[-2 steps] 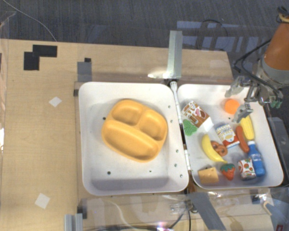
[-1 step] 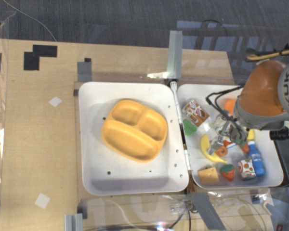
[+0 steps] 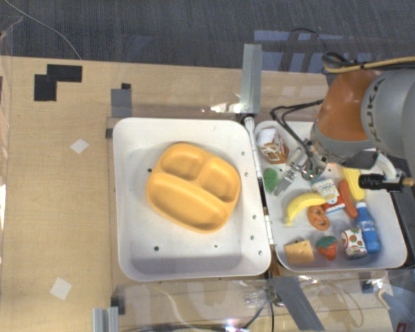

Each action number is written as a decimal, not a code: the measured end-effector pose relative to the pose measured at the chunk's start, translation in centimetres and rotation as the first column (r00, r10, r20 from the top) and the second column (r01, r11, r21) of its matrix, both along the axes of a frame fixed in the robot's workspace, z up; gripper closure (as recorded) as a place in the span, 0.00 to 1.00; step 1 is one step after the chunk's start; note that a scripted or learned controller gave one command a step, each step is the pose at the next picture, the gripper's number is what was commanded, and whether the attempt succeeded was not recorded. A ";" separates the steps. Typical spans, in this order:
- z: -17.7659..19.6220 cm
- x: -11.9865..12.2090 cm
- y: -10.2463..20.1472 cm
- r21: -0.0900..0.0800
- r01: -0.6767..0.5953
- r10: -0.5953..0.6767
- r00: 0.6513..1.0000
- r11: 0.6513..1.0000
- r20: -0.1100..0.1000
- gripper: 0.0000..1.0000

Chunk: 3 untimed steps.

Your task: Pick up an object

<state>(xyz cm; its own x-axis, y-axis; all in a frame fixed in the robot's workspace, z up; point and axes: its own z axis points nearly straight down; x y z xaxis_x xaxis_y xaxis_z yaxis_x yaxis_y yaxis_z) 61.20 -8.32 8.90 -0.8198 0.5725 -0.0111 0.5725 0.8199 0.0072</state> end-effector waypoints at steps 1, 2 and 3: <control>-0.1 4.4 -1.5 0.001 0.196 -0.196 0.981 0.981 -0.006 0.00; -0.1 4.6 -2.9 0.003 0.468 -0.468 0.884 0.884 -0.005 0.00; -0.2 3.5 -1.8 0.001 0.776 -0.776 0.631 0.631 -0.011 0.00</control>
